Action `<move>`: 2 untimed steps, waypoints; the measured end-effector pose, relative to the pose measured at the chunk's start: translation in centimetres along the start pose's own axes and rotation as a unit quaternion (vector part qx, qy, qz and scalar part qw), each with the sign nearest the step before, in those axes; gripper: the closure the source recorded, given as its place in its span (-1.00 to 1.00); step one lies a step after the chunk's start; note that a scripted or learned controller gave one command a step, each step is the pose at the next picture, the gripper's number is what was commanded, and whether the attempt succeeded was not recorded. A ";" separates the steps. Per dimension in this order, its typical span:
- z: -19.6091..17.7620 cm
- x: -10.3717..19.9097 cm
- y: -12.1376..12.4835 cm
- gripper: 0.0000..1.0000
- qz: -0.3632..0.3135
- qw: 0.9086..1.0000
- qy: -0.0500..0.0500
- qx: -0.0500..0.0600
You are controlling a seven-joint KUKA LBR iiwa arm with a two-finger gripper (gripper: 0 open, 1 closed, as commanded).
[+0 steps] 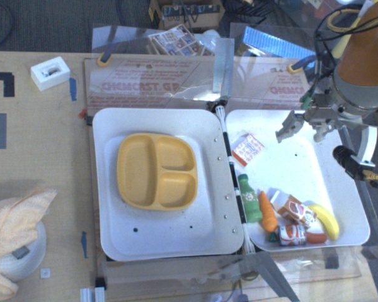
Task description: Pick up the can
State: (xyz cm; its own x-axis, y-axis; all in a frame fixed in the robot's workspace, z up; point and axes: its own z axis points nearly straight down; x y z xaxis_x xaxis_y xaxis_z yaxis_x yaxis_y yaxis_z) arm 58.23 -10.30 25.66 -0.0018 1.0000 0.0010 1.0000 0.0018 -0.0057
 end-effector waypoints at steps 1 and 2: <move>6.6 -1.6 -5.9 -1.00 0.020 1.000 0.000 0.000; 17.0 -3.8 -10.1 -1.00 0.128 0.992 0.001 -0.006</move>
State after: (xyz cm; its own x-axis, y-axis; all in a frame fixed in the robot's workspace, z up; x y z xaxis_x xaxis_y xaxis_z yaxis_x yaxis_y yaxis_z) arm 48.08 -14.10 8.72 0.2527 0.9675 0.0024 0.9675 -0.2527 0.0050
